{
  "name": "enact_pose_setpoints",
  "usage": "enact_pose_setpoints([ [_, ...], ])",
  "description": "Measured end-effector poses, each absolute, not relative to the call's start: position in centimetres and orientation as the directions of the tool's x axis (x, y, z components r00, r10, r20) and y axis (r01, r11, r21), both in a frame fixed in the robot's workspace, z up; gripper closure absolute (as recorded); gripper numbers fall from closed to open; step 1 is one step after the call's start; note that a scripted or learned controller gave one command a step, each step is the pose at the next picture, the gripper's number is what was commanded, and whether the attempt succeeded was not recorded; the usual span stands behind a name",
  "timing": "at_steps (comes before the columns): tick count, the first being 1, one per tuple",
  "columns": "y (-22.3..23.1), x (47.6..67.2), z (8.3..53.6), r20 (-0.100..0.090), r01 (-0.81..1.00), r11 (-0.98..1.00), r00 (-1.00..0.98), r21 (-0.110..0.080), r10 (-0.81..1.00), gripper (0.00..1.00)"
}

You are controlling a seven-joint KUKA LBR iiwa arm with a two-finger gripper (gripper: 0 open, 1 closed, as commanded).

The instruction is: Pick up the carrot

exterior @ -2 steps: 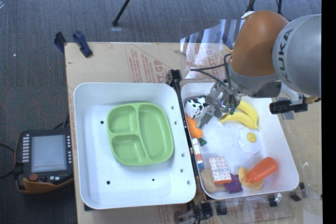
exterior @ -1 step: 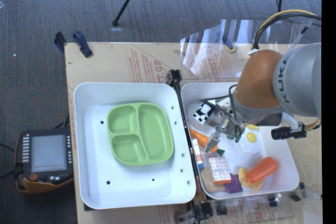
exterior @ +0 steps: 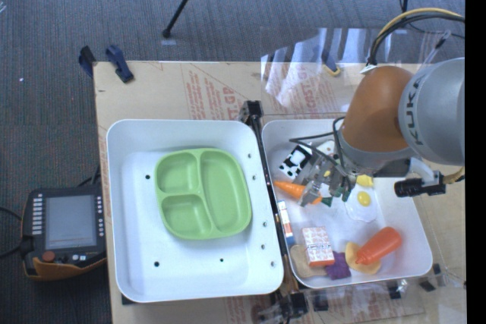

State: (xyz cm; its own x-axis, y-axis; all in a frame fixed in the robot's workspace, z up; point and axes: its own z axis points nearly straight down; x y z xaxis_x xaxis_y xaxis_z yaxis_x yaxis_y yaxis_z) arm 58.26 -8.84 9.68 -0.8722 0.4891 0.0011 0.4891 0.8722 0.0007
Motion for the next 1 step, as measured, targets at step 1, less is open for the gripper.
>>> enact_pose_setpoints([
  [1, -5.8, 56.62, 18.87, -0.002, 0.838, 0.545, -0.545, 0.002, 0.838, 1.0],
])
